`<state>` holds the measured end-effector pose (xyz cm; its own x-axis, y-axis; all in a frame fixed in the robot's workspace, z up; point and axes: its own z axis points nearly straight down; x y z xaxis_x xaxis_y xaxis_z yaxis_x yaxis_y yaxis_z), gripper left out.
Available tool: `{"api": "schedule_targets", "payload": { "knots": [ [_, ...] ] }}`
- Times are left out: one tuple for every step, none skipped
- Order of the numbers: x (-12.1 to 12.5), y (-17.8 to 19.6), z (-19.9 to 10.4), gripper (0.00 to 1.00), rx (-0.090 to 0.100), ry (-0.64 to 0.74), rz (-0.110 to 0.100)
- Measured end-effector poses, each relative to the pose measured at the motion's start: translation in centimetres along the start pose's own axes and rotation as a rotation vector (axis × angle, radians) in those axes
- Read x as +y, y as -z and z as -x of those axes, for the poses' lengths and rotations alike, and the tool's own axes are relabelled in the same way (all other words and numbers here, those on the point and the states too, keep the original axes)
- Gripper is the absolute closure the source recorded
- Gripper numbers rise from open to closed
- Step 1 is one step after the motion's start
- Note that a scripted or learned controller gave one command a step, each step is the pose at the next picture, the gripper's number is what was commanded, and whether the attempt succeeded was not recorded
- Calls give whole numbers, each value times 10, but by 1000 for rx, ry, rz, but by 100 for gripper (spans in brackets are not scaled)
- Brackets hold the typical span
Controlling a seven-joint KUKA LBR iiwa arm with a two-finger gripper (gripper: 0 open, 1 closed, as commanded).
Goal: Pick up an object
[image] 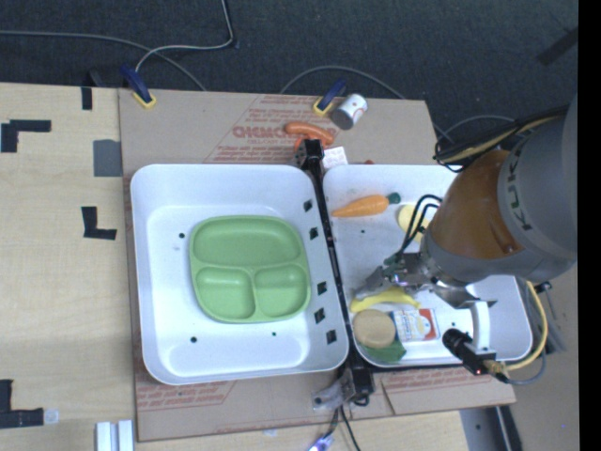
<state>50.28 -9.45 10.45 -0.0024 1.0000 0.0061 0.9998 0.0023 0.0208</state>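
Note:
The right bin (362, 238) holds an orange carrot (360, 207) near its top left, a pale yellow object (408, 217) beside it, a yellow banana (380, 300), a tan round item on a green piece (374, 330) at the bottom left, and a small white-and-red packet (414, 326). My gripper (402, 275) hangs low over the right bin, just above the banana; the arm's grey and orange body covers most of it. A green divided plate (250, 267) lies in the left bin (160, 252).
Black clamps run along the divider between the bins (322, 242). Beyond the bins on the cardboard lie an orange object (308, 131) and a small metal cylinder (348, 111). Cables trail across the dark floor at the top.

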Motion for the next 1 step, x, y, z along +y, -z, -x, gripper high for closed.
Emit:
{"api": "schedule_targets", "payload": {
  "knots": [
    [53, 78, -50, 100, -6, -1, -22]
  ]
}}
